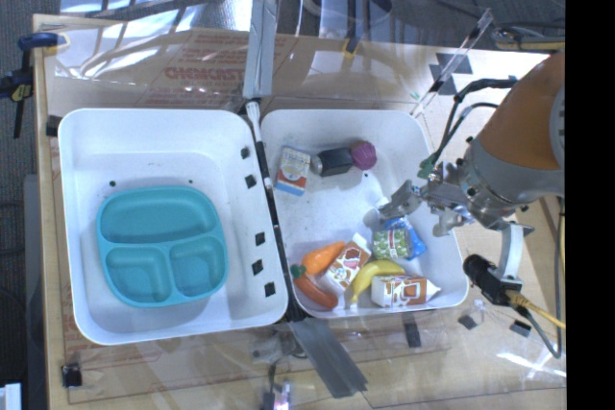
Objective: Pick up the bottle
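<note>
Two white bins sat side by side on the counter [461, 370]. The left bin [77, 168] held one teal tray [161, 243] with three compartments, lying flat and nothing in it. The right bin [408, 134] held everything else.

The bottle [343, 158], dark body with a purple cap, lay on its side near the far wall of the right bin, cap pointing right. Its left end lay just beside a small carton [293, 170]. Lying flat with open floor in front of it, it looked reachable from above.

The claw [408, 205] hung over the right side of the right bin, near a blue pouch [396, 238] and apart from the bottle. From this angle I could not tell whether it was spread or pressed together. Nothing was seen between its tips, so I judged the bottle not yet picked.

The remaining items were bunched against the near wall, probably just where they were dropped in: a carrot [324, 256], a red item [315, 293], a printed packet [348, 266], a banana [375, 274], a carton on its side [402, 291].

Count, right bin: bottle 1, cartons 2, pouch 1, carrot 1, banana 1, packet 1, red item 1. Left bin: tray 1. Bins 2.

Judgement: the claw would need to shift toward the far wall; the neighbouring carton could get nudged.
</note>
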`<state>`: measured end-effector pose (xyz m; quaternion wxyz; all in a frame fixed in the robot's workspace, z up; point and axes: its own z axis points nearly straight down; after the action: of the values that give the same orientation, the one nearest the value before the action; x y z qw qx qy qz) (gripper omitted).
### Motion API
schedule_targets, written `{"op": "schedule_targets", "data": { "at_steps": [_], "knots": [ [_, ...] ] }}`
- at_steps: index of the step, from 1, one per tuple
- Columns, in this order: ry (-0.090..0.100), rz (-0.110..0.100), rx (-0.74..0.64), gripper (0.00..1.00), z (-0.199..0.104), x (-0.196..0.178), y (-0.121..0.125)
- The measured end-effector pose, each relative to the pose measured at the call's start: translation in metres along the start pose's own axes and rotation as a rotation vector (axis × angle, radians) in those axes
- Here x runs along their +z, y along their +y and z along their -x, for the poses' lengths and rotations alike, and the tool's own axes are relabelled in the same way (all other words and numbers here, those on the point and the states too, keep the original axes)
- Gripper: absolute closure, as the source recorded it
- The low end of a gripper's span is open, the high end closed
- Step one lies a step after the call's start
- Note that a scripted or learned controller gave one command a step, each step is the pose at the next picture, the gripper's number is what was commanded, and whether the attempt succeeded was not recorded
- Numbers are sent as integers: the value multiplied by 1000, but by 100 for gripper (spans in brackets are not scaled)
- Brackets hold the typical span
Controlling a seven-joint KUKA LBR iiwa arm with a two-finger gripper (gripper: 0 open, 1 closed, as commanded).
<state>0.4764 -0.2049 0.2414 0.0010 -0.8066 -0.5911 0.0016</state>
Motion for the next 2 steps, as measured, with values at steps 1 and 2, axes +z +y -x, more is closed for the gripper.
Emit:
{"op": "schedule_targets", "data": {
  "at_steps": [1,2],
  "knots": [
    [1,1,-55,0,-14,10,26],
    [1,-4,-88,0,-24,96,-8]
  ]
}}
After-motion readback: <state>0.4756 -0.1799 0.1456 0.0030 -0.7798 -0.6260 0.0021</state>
